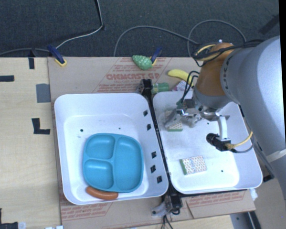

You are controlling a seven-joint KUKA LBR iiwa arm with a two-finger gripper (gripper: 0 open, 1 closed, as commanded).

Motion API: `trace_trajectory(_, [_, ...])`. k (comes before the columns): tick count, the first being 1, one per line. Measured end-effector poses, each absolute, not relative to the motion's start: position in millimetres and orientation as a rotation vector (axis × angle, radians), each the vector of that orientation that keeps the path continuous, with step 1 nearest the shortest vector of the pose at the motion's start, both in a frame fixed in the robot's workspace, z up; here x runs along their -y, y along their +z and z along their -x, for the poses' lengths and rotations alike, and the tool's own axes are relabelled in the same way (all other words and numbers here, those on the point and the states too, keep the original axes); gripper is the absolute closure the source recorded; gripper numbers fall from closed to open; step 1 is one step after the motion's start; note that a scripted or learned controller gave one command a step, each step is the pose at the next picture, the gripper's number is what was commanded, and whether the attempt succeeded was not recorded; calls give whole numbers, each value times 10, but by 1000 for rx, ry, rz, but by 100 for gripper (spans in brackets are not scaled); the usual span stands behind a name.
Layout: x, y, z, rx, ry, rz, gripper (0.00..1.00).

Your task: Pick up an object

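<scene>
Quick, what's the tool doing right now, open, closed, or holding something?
Tool: low in the right white bin, over a small pale flat object; open, closed or holding cannot be told.

Cardboard-topped bench bears two white bins, banana.

The arm is a thick, smooth grey tube with an orange band just behind the metal gripper. Black and yellow cables loop beside the gripper.
</scene>
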State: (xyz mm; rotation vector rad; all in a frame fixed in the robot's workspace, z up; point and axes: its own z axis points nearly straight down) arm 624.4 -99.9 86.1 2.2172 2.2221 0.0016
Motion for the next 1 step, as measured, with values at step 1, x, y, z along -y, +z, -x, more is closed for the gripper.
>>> trace_trajectory(1, [1001,957,-6244,-2222,1,-2217,100])
